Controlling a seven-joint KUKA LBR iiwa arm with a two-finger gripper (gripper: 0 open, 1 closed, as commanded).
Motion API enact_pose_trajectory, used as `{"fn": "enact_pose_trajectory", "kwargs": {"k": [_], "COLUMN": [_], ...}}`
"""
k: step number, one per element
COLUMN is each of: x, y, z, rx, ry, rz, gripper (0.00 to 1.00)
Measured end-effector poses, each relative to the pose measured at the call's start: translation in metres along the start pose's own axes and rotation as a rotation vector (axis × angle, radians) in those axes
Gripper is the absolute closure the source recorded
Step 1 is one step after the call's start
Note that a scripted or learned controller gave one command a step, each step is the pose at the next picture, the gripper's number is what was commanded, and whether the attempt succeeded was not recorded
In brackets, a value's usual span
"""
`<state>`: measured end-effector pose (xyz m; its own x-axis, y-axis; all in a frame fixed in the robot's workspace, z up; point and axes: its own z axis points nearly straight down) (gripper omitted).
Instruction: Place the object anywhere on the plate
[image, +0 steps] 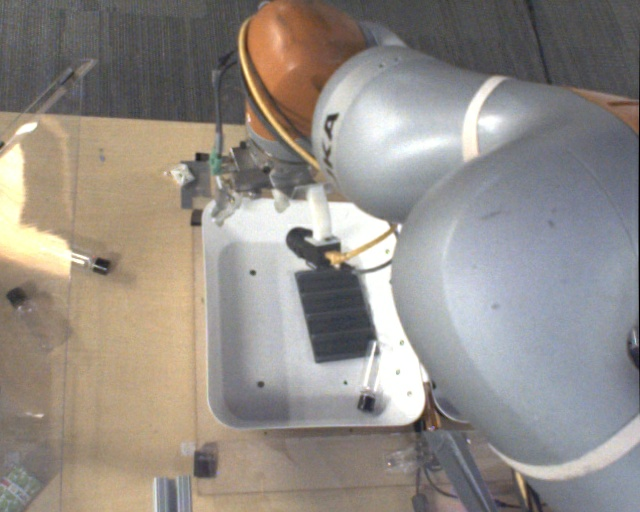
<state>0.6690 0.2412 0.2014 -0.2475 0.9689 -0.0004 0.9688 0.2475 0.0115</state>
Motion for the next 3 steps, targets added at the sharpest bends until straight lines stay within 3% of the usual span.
{"fn": "enact_pose_trajectory", "kwargs": {"k": [1,2,3], "x": [-0.024,-0.031,-0.046], "y": [-0.028,-0.009,-0.013], "z": [0.113,0.114,0.114], "rx": [0.004,0.006,0.017], "ry": [0.002,0.0,0.002], "rz": [-0.014,0.282,-0.308], "gripper": [0.0,0.0,0.0]}}
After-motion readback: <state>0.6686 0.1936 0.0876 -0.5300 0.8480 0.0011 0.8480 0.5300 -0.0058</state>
